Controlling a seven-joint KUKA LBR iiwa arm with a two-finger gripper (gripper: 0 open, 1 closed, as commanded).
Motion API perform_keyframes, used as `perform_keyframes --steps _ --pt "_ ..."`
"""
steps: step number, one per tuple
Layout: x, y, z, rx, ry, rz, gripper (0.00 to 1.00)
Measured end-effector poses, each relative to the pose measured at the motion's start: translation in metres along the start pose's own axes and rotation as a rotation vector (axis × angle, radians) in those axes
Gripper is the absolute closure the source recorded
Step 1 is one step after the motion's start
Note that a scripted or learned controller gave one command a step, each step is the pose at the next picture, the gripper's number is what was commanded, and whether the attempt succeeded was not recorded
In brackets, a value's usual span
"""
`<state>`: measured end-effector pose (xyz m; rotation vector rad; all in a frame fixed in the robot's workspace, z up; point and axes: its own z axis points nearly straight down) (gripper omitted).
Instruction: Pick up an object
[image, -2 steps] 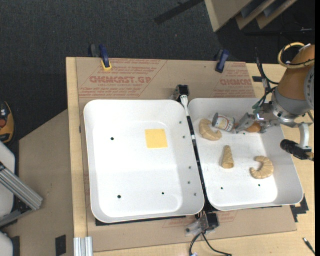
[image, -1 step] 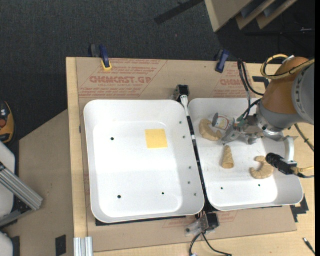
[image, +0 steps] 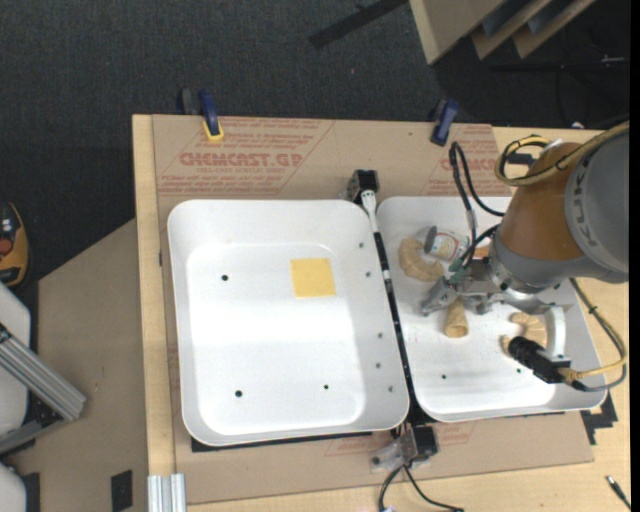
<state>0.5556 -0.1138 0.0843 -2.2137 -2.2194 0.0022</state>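
The two-finger metal gripper (image: 445, 293), spread wide and holding nothing, hangs in the right white bin (image: 470, 395); the small tan cork-shaped piece (image: 456, 320) at its five o'clock could be knocked aside.

Grey arm (image: 585, 215) reaches down — fingers (image: 437, 297) splayed.
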Motion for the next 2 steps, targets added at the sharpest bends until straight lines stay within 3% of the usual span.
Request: perform_keyframes --steps 1,2 --pt "-0.003 0.002 -0.011 -0.007 -0.004 0.003 1.00" --pt "0.074 0.050 -0.107 -0.020 -0.003 -0.007 1.00"
